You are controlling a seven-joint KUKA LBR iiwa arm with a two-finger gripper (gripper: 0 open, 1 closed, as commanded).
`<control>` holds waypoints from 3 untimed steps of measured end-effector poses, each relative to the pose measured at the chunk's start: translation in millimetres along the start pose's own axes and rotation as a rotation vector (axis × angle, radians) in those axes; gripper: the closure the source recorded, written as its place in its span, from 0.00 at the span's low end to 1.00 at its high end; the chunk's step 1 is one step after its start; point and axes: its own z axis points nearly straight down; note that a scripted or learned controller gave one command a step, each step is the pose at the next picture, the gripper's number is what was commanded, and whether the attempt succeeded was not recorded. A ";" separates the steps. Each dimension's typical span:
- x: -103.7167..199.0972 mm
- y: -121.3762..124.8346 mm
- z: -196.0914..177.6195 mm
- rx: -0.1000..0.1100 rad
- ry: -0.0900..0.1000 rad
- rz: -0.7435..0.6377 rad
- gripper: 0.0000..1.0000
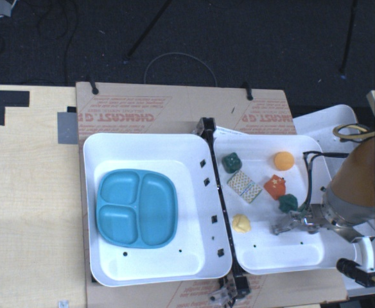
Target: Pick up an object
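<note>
Looking down on the bench, we see two white bins side by side on a cardboard sheet [174,111]. Our left bin [110,147] carries a blue divided plate [137,208], lying flat toward that bin's left edge.

Our right bin [303,258] carries the loose pieces. A dark green block [232,162] lies near its top-left corner, and an orange ball [284,160] sits near the top edge, further right. A checkered card [244,186] lies tilted in the middle, just beside a small red-orange object [275,186] on its right. A yellow lump [241,223] rests close to the bin's left wall, toward the bottom. A teal object [287,203] lies below the red-orange one, near it but apart.

Our gripper [281,227] reaches in from the bin's right edge, low over the floor of the bin, its metal tip pointing left. It lies just below the teal object, and we cannot tell whether they touch. Nothing shows between its fingers, and whether the jaws are released or clenched we cannot tell.
</note>
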 end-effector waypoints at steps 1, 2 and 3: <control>-1.4 0.8 -13.0 -0.003 0.000 0.004 1.00; 3.2 4.9 -56.8 -0.003 -0.001 -0.002 1.00; -0.4 -4.1 -106.4 -0.004 -0.002 -0.001 1.00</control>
